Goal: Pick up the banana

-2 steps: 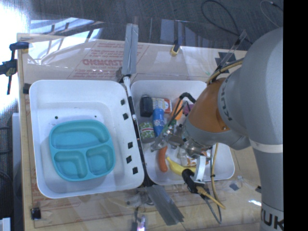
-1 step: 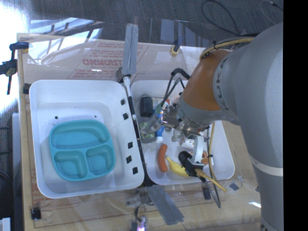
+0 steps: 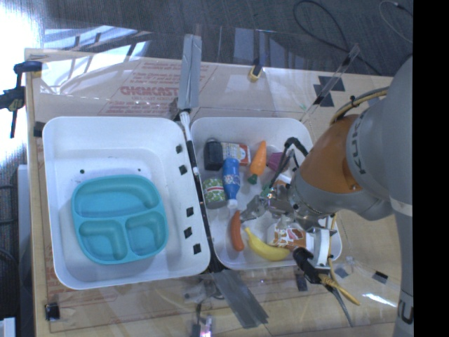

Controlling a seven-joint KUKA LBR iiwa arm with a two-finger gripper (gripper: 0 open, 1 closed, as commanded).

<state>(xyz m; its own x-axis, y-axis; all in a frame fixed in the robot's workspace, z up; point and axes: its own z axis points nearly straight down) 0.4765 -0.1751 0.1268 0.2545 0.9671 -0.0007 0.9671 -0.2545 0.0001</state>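
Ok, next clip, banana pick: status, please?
Gripper low over the right bin, fingers unclear. Banana flat near the front wall, not held. Hot dog just left of it.

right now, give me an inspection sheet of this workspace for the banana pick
surface: bench with two white bins side by side
job's things: banana lying at the near edge of the right bin, apart from any grasp
clutter: sausage, blue-capped bottle, carrot, dark can and green can in the right bin; teal divided tray in the left bin
grippers: hand low over the right bin, above the banana in the view
cables: black loops on the floor
surroundings: grey carpet
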